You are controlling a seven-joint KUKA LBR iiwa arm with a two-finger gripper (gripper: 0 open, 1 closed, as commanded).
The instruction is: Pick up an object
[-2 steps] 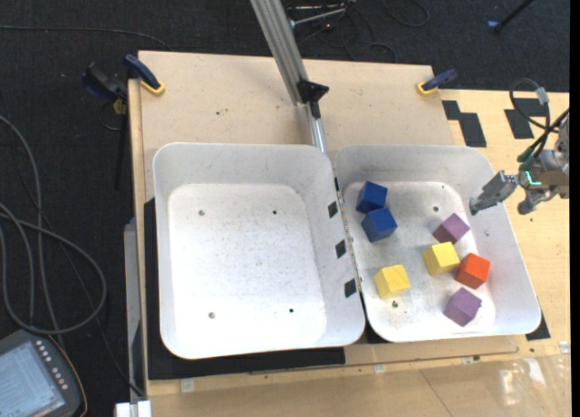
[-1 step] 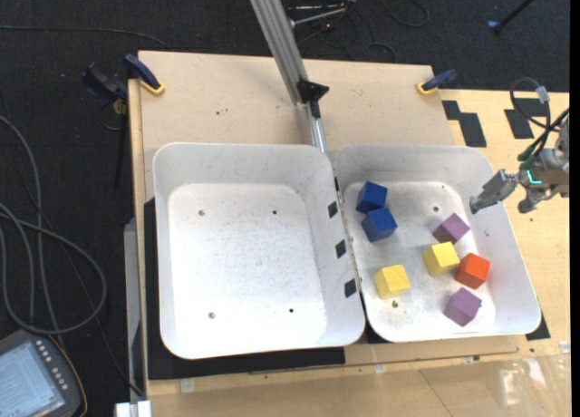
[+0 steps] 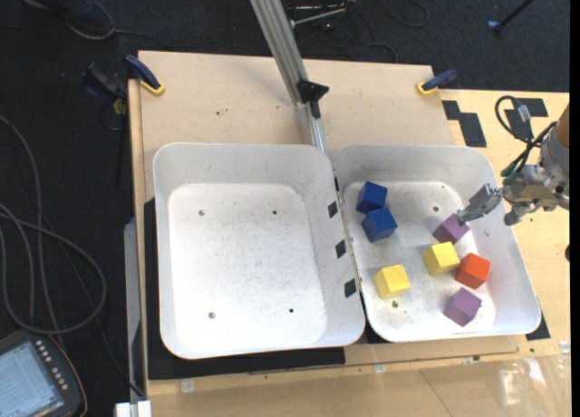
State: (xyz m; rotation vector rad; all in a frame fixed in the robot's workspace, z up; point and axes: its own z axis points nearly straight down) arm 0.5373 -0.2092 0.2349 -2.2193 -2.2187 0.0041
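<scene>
Step in hand: approach, judged; the tool (image 3: 497,208) is seen low over the right bin (image 3: 507,184), at its right wall, with nothing between its fingers.
Tool state: fingers read as spread, one reaching left toward the cubes, the other back by the rim; no object pinched.
Nearest object: a purple cube (image 3: 450,228), just beside the left fingertip, perhaps touching; contact cannot be told.
Other objects, right bin: two blue cubes (image 3: 372,196) (image 3: 380,223) touching, near the left wall; a yellow cube (image 3: 442,257) just below the purple one; an orange cube (image 3: 473,270) against the yellow one's right side; a second yellow cube (image 3: 393,280) apart, lower left; a second purple cube (image 3: 463,305) near the front wall.
Left bin (image 3: 172,225): bare white floor is shown.
Next move, judged: the tool would need to be centred over the purple cube, fingers astride it, then lowered and closed.
Edges: the right bin's wall lies close behind the tool; little room is left on that side.
Open room: the bin floor above the purple cube and between the blue pair and the purple cube is free.
Risk, judged: the yellow cube sits close below the target and could be nudged.
Tabletop (image 3: 227,89): bare wood behind the bins.
</scene>
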